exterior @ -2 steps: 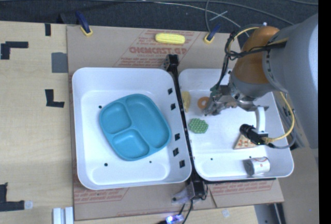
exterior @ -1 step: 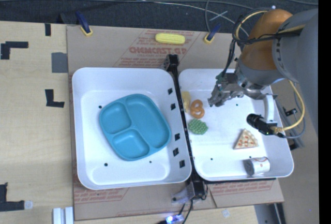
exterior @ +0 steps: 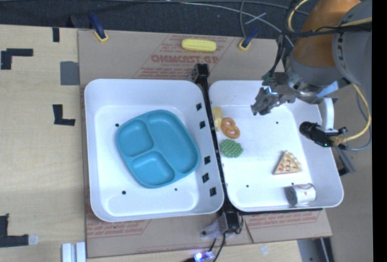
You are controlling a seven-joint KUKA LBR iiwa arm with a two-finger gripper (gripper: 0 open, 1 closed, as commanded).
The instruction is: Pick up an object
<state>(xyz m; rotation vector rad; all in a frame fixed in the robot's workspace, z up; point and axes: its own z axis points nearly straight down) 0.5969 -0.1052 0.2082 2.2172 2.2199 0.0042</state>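
I have the gripper (exterior: 264, 103) hanging over the right bin's (exterior: 320, 197) upper part, nothing visibly in its grasp; whether it is spread I cannot tell; candidates lie below — pretzel (exterior: 230, 127) and green piece (exterior: 231, 147) by the divider, pizza slice (exterior: 288, 163) well apart, easier to reach.

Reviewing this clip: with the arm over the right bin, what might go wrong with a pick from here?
1. The pretzel, broccoli piece and a yellow item crowd the divider wall; the claw may clip the wall or catch two items.
2. The pizza slice lies flat, so it may slip.
3. The small can near the rim might roll.
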